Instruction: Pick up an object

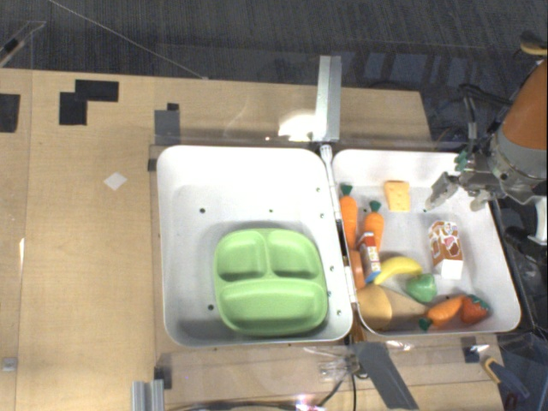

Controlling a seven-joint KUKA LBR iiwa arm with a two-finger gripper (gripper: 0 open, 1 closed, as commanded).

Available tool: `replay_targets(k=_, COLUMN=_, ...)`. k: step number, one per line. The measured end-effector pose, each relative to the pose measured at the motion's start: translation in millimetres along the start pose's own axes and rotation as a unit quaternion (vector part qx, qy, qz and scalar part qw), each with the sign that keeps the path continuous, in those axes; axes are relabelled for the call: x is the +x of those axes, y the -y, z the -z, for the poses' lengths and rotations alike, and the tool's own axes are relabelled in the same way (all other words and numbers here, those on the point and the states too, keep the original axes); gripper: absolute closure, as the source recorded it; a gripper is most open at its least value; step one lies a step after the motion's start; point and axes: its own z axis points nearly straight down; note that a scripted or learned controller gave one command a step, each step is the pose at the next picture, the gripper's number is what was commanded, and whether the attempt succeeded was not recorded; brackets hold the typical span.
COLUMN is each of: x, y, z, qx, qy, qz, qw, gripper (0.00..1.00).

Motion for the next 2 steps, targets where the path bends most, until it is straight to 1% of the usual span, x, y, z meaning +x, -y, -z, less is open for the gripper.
replay_targets(k=1, x=-9.7, y=21.7, z=-91.1, qx=0.0, qy=0.0, qz=-0.032, qw=0.9995, gripper=0.0)
replay_targets(k=2, x=-9.1, y=20.0, z=-79.7, qx=-0.002, qy=0.0, qz=-0.031, qw=0.9995, gripper=1.0)
